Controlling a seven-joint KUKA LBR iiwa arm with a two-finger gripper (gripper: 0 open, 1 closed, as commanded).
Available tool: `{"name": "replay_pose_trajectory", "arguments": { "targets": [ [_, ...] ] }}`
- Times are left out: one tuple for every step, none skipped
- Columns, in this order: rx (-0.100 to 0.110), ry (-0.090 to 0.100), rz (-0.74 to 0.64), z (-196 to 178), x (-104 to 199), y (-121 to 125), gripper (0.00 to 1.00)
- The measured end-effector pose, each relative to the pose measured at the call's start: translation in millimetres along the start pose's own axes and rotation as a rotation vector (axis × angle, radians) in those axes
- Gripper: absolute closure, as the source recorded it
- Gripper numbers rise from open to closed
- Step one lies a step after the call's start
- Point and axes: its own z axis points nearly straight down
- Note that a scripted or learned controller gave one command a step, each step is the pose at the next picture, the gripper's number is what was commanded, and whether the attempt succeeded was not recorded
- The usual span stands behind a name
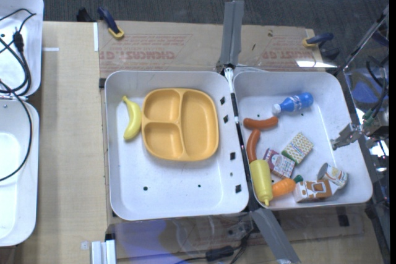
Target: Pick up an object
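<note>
At the left of centre sat the left bin (117,151), holding a yellow banana (131,119) along its left side and, just beside it to the right, a yellow three-compartment plate (181,123). The right bin (328,80) adjoined it at the frame's middle. Inside, from left to right, lay two orange-brown sausages (255,133), one across the top and one running down from it, a yellow mustard bottle (260,180) at the lower left with an orange carrot (284,187) touching it, a small pink carton (281,164), a blue-and-white bottle (293,103) near the upper middle, a patterned cracker box (299,147), a small juice carton (312,190) and a pale packet (335,177) at the lower right. The gripper (346,136) hung over the bin's right wall at the frame's right edge, clamped on nothing visible; whether its fingers were apart or together I cannot tell.
</note>
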Motion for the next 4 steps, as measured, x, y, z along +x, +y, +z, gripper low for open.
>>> {"name": "replay_pose_trajectory", "arguments": {
  "targets": [
    [-0.004, -0.001, -0.098, 131.6, 12.9, 87.1, 0.00],
    [-0.003, 0.000, -0.018, 131.6, 7.8, 146.3, 0.00],
    [0.000, -0.001, 0.078, 130.9, 46.8, 176.8, 0.00],
    [-0.005, -0.003, 0.001, 112.7, 58.6, 180.9, 0.00]
  ]
}}
